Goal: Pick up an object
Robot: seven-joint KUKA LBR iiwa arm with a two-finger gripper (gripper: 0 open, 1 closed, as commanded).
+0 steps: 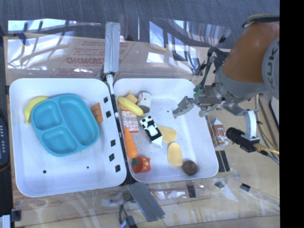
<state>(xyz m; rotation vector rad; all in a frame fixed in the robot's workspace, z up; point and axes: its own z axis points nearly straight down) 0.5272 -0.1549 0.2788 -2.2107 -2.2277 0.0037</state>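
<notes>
Camera view shows the gripper (183, 107) hovering over the right bin (202, 148), fingers apart and holding nothing, beside toy food: banana (130, 106), carrot (130, 145), cow figure (152, 129), potato (175, 154).

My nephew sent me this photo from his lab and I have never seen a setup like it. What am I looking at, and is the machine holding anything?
One camera above a bench looks down at a slant. The grey and orange shape at the right is a robot arm, ending in a two-finger gripper hovering over the right bin. I see nothing between its fingers. That bin holds toy food: a banana, a carrot, a black-and-white cow figure, yellow pieces and a brown ball. The left bin holds a blue divided plate with another banana beside it.
</notes>
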